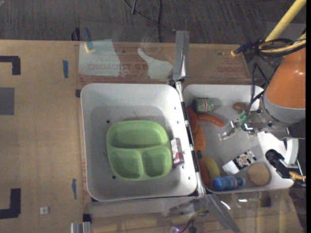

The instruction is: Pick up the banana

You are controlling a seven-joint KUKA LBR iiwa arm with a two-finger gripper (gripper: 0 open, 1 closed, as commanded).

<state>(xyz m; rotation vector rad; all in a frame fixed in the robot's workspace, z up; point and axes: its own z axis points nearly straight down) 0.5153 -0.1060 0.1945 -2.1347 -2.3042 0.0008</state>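
A green sectioned tray (139, 149) lies in the left bin (97, 106), the banana (212, 167) rests near the right bin's (221, 92) front-left corner beside a blue bottle (226, 182), and the gripper (237, 126) hovers above, grip state impossible to tell

The grey arm reaches in from the right, orange band up, its end effector (236, 128) pointing left
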